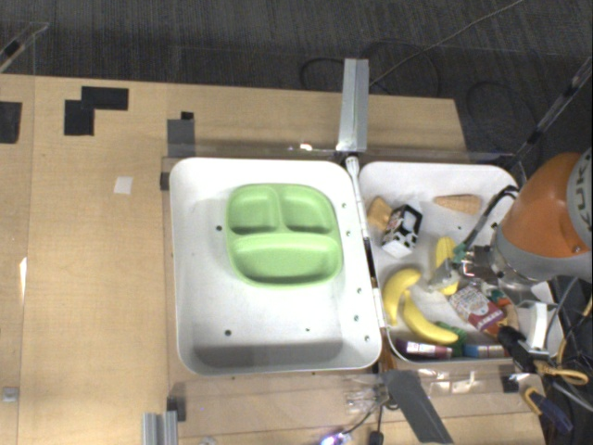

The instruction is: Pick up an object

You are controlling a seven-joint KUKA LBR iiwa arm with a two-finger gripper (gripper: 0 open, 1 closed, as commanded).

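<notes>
Arm (pixel 556 221) bent over right bin (pixel 422 171), tool (pixel 452 272) low beside bananas (pixel 412 306)

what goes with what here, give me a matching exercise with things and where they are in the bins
Things:
1. green divided plate
2. bananas
3. gripper
4. marker pen

Places:
A. along the near wall of the right bin
B. low in the right bin, beside the bananas
C. middle of the left bin
D. near left part of the right bin

Pairs: 1-C, 2-D, 3-B, 4-A
</notes>
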